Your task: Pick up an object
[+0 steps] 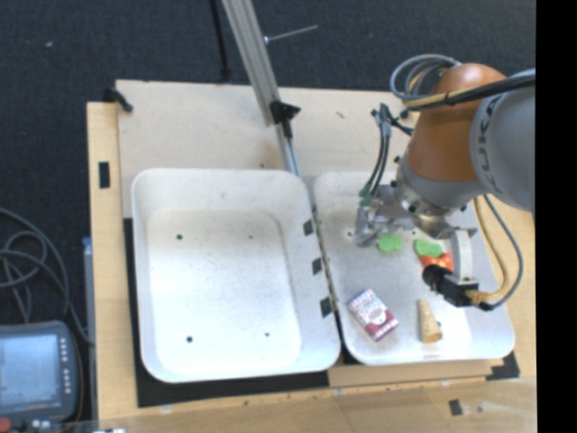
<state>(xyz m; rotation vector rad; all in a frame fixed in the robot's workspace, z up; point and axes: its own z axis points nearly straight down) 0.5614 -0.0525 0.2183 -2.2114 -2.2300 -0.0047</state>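
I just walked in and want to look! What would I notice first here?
Probably the big grey arm with its orange band, leaning over the right bin, its tool low beside a small green thing. Nearer the front of that bin lie a pink box and a tan piece. The left bin sits alongside.

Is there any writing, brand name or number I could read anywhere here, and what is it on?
No text can be read in this view.
The small pink carton in the right bin has a printed face, too blurred to read.
The screen unit at the lower left is too small and blurred to read.
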